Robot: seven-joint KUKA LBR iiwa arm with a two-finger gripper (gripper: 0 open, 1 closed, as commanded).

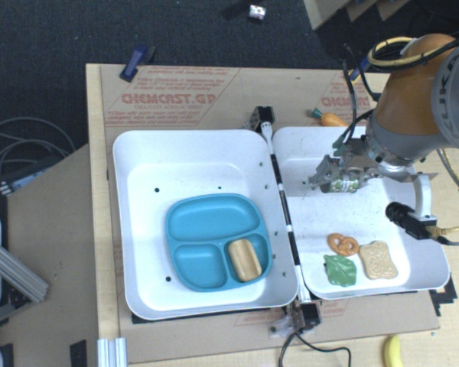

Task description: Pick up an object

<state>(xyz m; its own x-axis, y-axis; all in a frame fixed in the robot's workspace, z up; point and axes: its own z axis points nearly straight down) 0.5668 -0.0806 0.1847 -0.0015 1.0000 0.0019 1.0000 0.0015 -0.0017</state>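
Note:
My gripper (335,179) hangs low over the far left part of the right bin (306,147), on the grey arm with its orange band (413,90). A small greenish, shiny thing (346,183) sits right at the gripper's tip; whether it is held is unclear. Near the right bin's front lie a brown pretzel (343,243), a green leafy piece (340,270) and a tan cracker-like slab (378,261). The left bin (138,167) holds a blue divided plate (206,220) with a tan bread roll (244,259) in its front right compartment.
An orange carrot-like piece (333,118) lies on the bench behind the right bin. A blue object (138,63) rests at the bench's far left corner and a yellow thing (392,352) at the front right. Black clamps (262,117) sit where the bins meet.

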